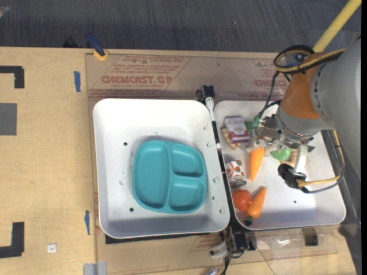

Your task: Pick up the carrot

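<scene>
Claw (269, 144) poised over the right white plastic bin (327, 211), at the upper end of an orange tapered carrot (256, 160).

From the overhead camera, whether the claw grips the carrot cannot be told; a second orange carrot (256, 202) lies nearer the front beside a red tomato (241, 199). Judged step: closing in to grasp; next comes a firm pinch and straight lift.

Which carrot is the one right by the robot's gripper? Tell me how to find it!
Look at the right white bin, the one the grey and orange arm hangs over. Near its middle, just left of the gripper, an orange carrot stands with its tip pointing down. Another orange carrot lies lower, beside a red tomato; yours is the upper one, next to a green piece.
</scene>
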Controlling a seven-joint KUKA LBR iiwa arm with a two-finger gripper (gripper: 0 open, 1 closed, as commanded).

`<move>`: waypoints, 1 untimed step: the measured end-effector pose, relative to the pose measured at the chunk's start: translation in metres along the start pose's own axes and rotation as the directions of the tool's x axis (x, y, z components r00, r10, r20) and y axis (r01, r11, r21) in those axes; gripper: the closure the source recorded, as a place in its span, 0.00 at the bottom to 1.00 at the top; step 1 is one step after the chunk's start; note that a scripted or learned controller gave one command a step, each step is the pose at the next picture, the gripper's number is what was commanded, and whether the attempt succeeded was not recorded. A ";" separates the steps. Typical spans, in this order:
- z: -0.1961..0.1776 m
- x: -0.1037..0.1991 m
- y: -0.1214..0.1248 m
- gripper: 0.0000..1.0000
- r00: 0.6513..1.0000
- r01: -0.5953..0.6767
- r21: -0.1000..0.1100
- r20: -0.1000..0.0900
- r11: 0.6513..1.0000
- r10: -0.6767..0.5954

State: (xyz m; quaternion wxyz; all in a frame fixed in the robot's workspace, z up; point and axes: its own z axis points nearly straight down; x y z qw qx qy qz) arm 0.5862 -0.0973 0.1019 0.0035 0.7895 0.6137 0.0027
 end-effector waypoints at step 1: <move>-0.086 0.039 0.069 1.00 0.996 -0.089 0.003 -0.001 0.996 0.089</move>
